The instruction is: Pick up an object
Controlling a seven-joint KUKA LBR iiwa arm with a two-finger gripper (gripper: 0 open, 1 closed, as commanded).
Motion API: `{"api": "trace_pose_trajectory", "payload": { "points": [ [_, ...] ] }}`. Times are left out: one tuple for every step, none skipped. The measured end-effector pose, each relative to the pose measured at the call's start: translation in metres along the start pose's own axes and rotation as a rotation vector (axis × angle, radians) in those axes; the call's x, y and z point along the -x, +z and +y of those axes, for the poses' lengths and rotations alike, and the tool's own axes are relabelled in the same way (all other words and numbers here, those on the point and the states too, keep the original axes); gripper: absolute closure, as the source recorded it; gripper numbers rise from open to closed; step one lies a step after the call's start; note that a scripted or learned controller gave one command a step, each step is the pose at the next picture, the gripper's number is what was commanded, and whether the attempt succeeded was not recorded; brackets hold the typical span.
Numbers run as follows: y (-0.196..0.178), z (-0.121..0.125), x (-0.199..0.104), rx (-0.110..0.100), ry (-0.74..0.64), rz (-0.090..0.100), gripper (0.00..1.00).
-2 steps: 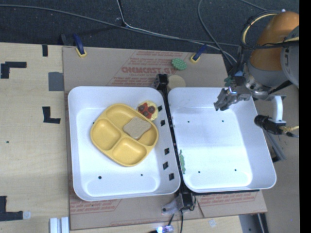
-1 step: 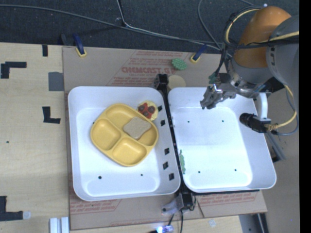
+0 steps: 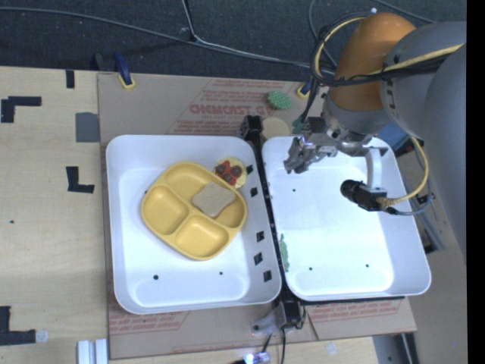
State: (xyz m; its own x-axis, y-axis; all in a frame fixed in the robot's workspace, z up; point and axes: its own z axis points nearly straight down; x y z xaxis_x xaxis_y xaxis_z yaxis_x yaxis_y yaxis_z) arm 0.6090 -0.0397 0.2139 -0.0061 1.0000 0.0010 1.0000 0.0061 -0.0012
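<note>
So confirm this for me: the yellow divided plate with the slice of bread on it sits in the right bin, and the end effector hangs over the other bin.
Wrong bin. The camera view shows the yellow divided plate, with the slice of bread on it, in the left bin. The end effector hangs over the other one, the right bin.

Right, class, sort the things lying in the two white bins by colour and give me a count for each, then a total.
Yellow: 1, the divided plate
Tan: 1, the flat slice on the plate
Red and dark: 1, the berry cluster at the plate's far edge
Green: 1, the small piece by the right bin's left wall
Total: 4
</note>
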Motion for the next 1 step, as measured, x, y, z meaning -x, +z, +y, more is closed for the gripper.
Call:
{"api": "trace_pose_trajectory", "payload": {
  "points": [
    [-0.0091,0.0039,-0.0572,0.000,0.000,0.000,1.00]
  ]
}}
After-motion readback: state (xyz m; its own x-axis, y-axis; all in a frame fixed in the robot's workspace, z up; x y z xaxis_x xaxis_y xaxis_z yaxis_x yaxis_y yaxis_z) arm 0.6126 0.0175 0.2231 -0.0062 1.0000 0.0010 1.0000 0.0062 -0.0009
